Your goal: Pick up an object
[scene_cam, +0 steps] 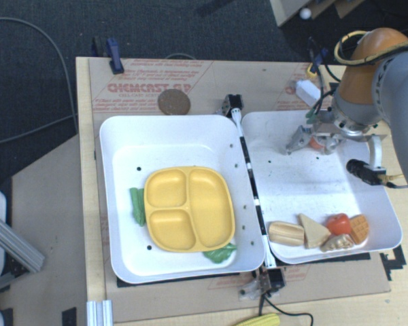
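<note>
Gripper (315,140) splayed, holding nothing — swing to five o'clock, drop squarely over the tomato (338,223), then clench.

board (143,87) | red print, partly legible "CHEMCAST GP" | smaller lines unreadable

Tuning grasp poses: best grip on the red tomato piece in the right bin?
Take the tomato piece from above, across its rounded top. The waffle piece and bread wedge crowd its sides, so a side approach looks blocked; set the fingers front-to-back.
</note>
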`<state>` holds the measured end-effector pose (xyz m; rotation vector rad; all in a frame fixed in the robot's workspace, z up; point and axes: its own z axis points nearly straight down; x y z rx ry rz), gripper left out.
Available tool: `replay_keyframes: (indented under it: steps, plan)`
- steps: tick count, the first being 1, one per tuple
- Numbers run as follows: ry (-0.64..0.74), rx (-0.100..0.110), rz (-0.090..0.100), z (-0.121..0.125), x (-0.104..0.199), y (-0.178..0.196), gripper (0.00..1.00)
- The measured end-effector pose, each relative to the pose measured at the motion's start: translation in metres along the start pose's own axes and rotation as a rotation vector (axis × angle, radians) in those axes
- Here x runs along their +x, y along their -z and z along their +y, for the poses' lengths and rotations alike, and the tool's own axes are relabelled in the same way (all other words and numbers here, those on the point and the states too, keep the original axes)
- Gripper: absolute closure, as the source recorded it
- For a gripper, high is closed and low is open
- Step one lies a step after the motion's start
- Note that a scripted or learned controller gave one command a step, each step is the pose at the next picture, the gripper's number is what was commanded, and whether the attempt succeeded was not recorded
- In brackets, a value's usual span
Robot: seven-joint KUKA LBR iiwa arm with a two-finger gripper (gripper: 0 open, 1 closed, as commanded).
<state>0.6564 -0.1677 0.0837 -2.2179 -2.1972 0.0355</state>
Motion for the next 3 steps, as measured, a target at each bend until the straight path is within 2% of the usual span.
replay_keyframes:
  steps: [1,2,3]
  plan:
    - [0.009,-0.029,0.002,0.01,-0.023,0.002,0.0]
    - [0.01,-0.032,-0.001,0.011,-0.023,0.013,1.0]
    - [0.011,-0.032,0.003,0.008,0.074,0.068,1.0]
